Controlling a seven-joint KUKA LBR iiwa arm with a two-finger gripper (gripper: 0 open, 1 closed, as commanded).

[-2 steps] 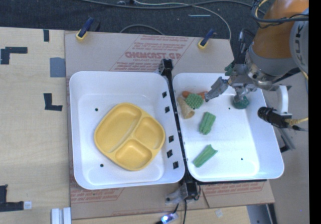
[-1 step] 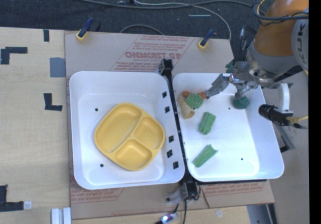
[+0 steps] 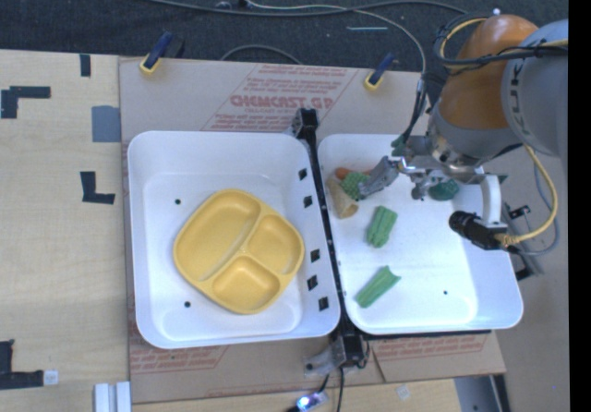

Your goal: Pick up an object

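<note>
My gripper (image 3: 399, 181) hangs over the back of the right bin (image 3: 462, 309), fingers spread open and only white bin floor showing between them. The left fingertip (image 3: 375, 181) is right beside a small orange and green toy (image 3: 349, 182) and a tan piece (image 3: 343, 206) against the bin's left wall. A small teal object (image 3: 445, 188) lies just right of the right finger. Two green toys lie nearer the front: one ridged (image 3: 380, 225), one flatter and tilted (image 3: 377, 286).
The left bin (image 3: 152, 216) holds a yellow divided plate (image 3: 240, 248). A black divider with clips (image 3: 319, 216) runs between the bins. The arm's orange band (image 3: 480, 68) and a black cable fitting (image 3: 476, 227) hang over the right bin's back right.
</note>
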